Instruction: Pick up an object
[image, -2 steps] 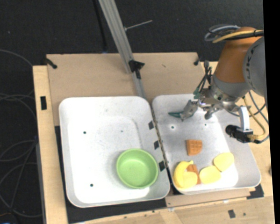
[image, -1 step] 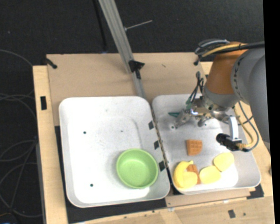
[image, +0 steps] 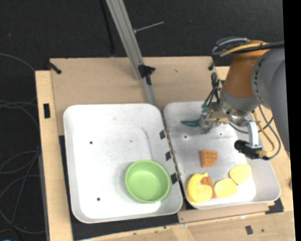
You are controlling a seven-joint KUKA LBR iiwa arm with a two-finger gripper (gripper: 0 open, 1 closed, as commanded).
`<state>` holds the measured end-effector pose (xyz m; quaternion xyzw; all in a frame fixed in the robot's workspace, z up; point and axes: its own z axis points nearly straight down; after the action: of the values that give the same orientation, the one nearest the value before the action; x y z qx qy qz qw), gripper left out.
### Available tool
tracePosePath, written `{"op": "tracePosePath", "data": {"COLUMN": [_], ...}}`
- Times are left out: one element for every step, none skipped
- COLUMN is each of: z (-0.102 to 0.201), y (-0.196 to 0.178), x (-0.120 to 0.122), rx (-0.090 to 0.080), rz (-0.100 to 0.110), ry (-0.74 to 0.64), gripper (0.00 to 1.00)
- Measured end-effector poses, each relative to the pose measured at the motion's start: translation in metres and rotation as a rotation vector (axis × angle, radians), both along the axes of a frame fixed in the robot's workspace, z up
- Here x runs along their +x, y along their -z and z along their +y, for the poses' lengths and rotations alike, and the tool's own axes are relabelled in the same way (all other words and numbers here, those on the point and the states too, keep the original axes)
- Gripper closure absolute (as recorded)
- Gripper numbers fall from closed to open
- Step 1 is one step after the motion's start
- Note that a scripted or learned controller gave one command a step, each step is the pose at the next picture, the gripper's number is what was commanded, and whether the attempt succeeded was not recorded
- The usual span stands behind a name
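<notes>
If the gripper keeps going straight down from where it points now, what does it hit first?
Most likely the bare floor of the right bin. The gripper hangs over its upper part, beside a teal object; depth is unclear, so it may clip that object first.

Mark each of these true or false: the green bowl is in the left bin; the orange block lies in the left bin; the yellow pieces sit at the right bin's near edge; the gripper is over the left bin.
1. The green bowl is in the left bin. True.
2. The orange block lies in the left bin. False: it lies in the right bin.
3. The yellow pieces sit at the right bin's near edge. True.
4. The gripper is over the left bin. False: it is over the right bin.
</notes>
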<state>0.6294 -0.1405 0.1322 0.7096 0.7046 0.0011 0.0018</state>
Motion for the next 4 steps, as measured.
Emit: {"op": "tracePosePath", "data": {"z": [-0.008,-0.003,-0.009,0.039], "y": [-0.048,-0.095,-0.15,-0.14], "x": [0.003,0.007,0.018,0.011], "rx": [0.0,0.0,-0.001,0.0], "rz": [-0.002,-0.003,-0.004,0.004], "ry": [-0.006,-0.011,-0.011,-0.012], "gripper": [1.0,1.0,1.0,1.0]}}
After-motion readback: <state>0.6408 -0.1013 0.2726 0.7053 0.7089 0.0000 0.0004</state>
